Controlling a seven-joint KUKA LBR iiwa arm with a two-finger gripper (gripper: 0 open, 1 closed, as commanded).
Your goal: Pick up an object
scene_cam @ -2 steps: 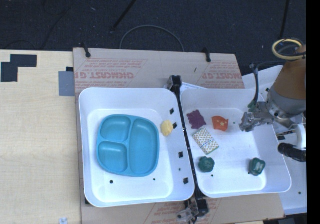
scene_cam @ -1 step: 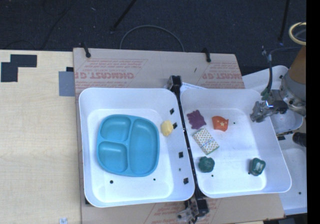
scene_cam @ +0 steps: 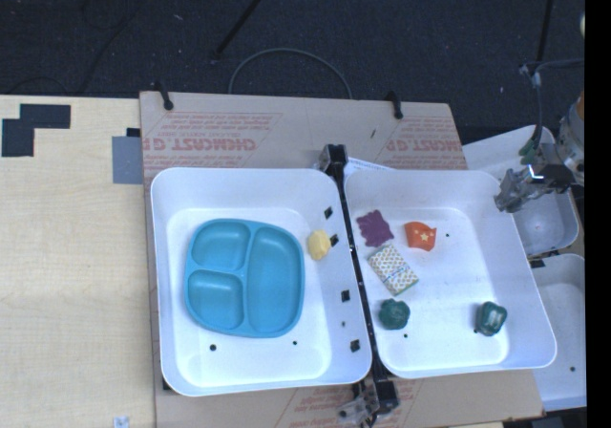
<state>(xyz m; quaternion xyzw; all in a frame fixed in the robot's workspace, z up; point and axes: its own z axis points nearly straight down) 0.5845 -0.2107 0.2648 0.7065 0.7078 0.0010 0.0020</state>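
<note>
I'm seeing the gripper (scene_cam: 520, 185) hanging off the right bin's (scene_cam: 516, 345) right rim, jaws state unreadable, orange toy (scene_cam: 420, 236) lying nearest, to its left.

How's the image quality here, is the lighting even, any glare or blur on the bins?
Camera view: lighting is flat and even, shadows soft; the white right bin and left bin look bright but keep their edges, no hard glare; the floor behind falls dark; the blue plate is sharp, while the end effector at the right looks soft and low in detail.
</note>
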